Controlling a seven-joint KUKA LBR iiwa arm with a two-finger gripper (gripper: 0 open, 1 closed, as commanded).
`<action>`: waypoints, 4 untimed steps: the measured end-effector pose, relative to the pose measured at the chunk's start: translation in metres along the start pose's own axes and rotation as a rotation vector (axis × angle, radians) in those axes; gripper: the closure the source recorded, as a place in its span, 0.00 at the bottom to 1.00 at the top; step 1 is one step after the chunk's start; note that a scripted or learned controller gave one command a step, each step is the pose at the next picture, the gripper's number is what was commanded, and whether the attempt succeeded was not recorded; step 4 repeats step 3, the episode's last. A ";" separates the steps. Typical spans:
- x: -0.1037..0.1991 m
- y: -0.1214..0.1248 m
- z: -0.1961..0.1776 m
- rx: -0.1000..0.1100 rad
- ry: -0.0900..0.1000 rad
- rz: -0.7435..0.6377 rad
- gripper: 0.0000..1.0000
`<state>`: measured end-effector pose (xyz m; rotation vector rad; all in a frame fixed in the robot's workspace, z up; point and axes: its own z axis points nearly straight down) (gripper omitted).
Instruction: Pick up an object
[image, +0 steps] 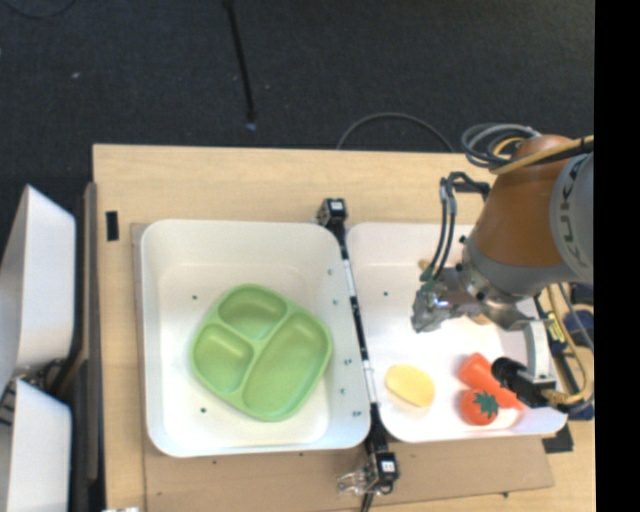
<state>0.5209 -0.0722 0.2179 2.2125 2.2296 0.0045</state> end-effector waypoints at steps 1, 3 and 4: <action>0.053 0.025 -0.012 0.000 0.000 0.000 1.00; 0.159 0.058 -0.007 0.001 -0.001 0.001 1.00; 0.159 0.058 -0.007 0.001 -0.001 0.001 1.00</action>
